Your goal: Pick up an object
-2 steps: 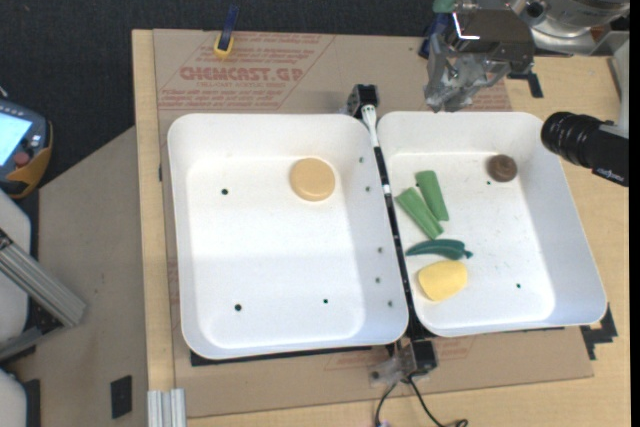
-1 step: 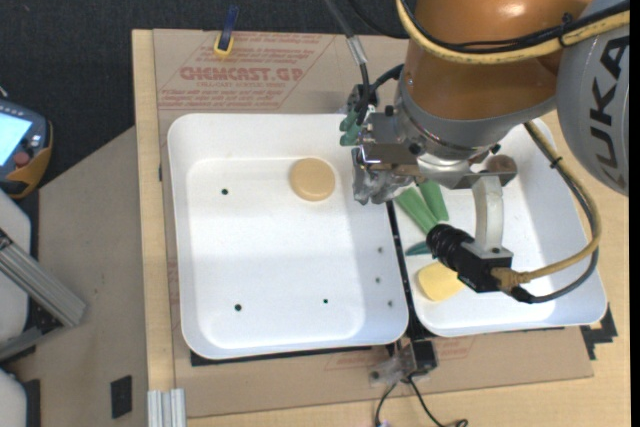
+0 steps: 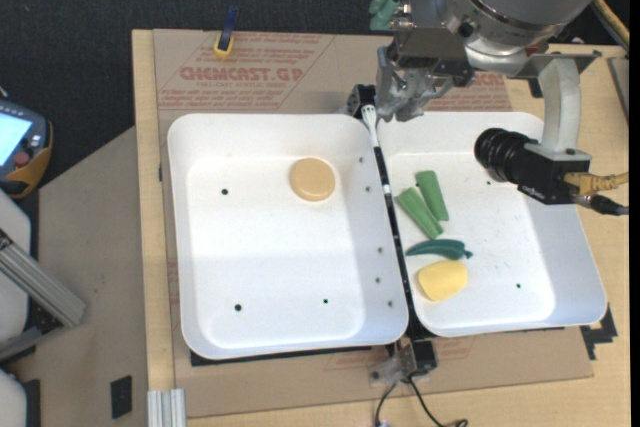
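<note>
A round tan disc (image 3: 313,180) lies in the left bin (image 3: 220,255), towards its back right. In the right bin (image 3: 540,255), close to the divider, sit two light green pieces (image 3: 424,200), a dark green curved piece (image 3: 438,248) and a yellow lump (image 3: 442,280). My gripper (image 3: 399,102) hangs over the back edge where the two bins meet, behind the green pieces and apart from all the objects. Nothing shows in its grasp.
A black cylindrical unit (image 3: 522,165) on a grey bracket juts over the right bin's back right part. The bins rest on a cardboard sheet (image 3: 260,65) with a small yellow and blue clip (image 3: 226,37) at its back left.
</note>
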Robot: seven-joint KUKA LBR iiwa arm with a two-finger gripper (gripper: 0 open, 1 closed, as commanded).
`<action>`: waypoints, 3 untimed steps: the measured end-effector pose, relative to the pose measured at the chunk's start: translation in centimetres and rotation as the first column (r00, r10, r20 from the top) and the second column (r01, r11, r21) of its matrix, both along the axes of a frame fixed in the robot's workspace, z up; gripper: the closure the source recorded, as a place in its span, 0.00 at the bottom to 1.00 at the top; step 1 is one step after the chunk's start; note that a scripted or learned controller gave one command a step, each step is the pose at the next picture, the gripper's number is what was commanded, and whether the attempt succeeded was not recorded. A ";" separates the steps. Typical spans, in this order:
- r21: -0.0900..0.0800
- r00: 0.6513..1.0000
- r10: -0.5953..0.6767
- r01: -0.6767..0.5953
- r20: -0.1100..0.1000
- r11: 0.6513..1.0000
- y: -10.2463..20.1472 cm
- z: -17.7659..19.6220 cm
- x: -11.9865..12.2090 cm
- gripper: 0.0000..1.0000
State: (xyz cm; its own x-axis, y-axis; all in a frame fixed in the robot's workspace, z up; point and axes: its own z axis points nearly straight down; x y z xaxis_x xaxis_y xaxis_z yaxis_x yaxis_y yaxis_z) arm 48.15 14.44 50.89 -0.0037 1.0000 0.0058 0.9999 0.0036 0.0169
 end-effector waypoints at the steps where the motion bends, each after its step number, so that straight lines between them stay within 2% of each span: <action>1: -0.010 0.999 -0.007 0.006 -0.033 1.000 -1.1 -39.5 1.0 1.00; 2: -0.004 1.000 0.000 0.000 -0.010 1.000 2.7 -31.0 3.7 1.00; 3: -0.001 1.000 0.002 -0.002 -0.006 1.000 7.8 -21.2 4.0 1.00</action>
